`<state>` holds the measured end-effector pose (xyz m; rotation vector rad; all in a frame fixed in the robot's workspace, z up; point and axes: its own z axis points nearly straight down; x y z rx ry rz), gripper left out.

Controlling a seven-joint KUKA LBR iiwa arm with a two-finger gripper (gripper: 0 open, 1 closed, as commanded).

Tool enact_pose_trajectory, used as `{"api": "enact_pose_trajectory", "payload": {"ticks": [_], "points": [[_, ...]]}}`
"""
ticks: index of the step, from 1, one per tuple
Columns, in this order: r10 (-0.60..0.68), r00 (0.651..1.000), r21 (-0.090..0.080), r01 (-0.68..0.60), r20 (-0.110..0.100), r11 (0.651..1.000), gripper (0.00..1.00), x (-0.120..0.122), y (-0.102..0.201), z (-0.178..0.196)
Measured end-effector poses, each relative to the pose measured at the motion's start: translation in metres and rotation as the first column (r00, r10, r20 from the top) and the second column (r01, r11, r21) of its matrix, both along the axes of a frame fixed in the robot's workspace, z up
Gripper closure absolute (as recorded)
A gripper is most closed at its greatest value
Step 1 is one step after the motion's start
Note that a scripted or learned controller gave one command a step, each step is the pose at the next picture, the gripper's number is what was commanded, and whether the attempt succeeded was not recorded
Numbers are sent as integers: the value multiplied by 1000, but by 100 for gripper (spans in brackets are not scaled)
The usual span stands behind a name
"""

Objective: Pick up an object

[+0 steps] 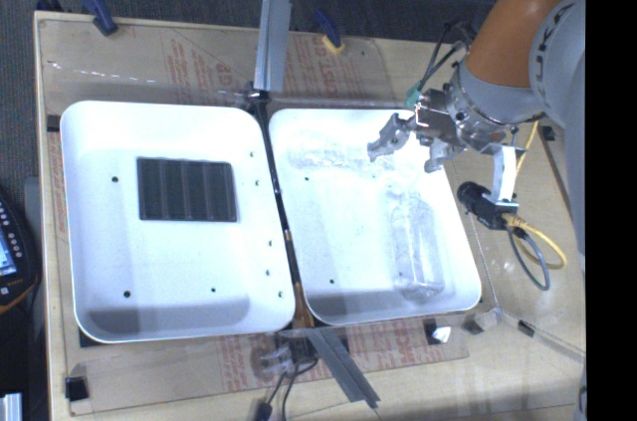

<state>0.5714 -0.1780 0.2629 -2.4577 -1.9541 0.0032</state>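
Note:
A clear plastic bottle (414,248) lies lengthwise in the right bin (338,300), near its right wall. A crumpled clear wrapper (320,156) rests near that bin's far edge. A dark ribbed rectangular block (187,189) lies flat in the left bin (90,290). My gripper (408,150) hangs over the far right part of the right bin, above and beyond the bottle's top end. Its fingers (383,144) are spread open with nothing between them.
A metal divider bar (271,41) rises at the back between the bins. Blue clamps (98,8) hold the bench's far edge. Black and yellow cables (518,230) trail right of the right bin.

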Motion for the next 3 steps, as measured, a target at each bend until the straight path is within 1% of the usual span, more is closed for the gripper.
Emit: {"api": "enact_pose_trajectory", "payload": {"ticks": [1,2,3], "points": [[-90,996,0,90,-1,996,0,86,-22,-45],[-406,914,0,406,-5,914,0,85,-19,-101],[-361,932,1,361,-3,932,0,53,-19,-87]]}}
